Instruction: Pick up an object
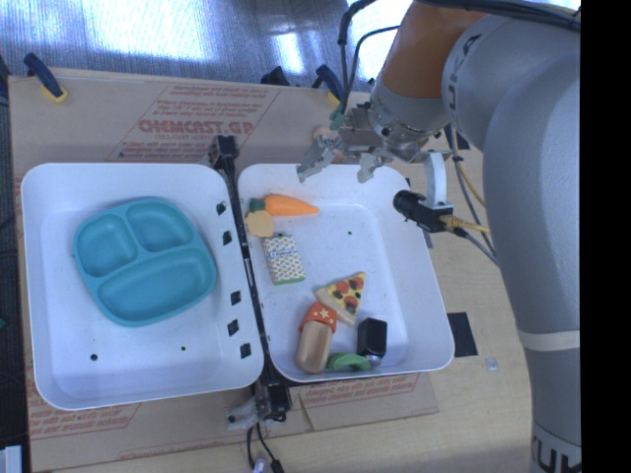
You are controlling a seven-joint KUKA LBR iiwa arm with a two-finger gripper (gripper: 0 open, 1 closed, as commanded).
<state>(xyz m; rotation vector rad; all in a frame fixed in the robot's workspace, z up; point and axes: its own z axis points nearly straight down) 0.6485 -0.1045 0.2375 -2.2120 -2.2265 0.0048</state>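
**Gripper above right bin, nothing held**

I see the right bin [419, 294] under the gripper [338, 166], jaws spread and empty at its far edge. The carrot [291, 205] lies just below. Risk: fingers striking the rim, or the carrot rolling away.

Toy carrot [289, 205], orange with green top, lies flat just below the open gripper [337, 165], nearest to it. Patterned block [284, 259] further below. Pizza slice [342, 295], wooden figure [315, 337], black block [372, 337] well below.
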